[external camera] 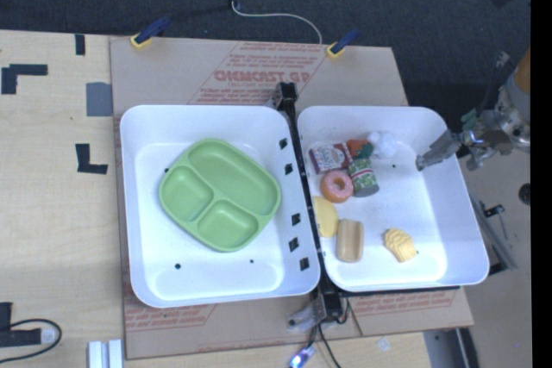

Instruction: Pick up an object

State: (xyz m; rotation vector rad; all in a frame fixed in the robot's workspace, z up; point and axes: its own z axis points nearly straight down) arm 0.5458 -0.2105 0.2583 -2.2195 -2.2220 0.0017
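Gripper (431, 158) at right bin's (431, 267) far-right edge.
Fingers' state: can't tell, too blurred. Toy food – donut (335, 185), can (364, 178), corn (399, 245) – lies in right bin; green plate (220, 194) in left bin (147, 211).

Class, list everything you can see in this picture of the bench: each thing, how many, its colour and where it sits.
Bins: two, white, side by side on the cardboard sheet.
Divided plate: one, green, in the left bin.
Doughnut: one, pink-orange, right bin, left half.
Small can: one, green and red, beside the doughnut.
Packet: one, red and white, behind the doughnut.
Yellow piece: one, by the right bin's left wall.
Bread-like roll: one, tan, near the front.
Corn-like piece: one, yellow, front of the right bin.
Clamps: two, blue and yellow, at the cardboard's back corners.
Gripper: one, grey, over the right bin's right side.
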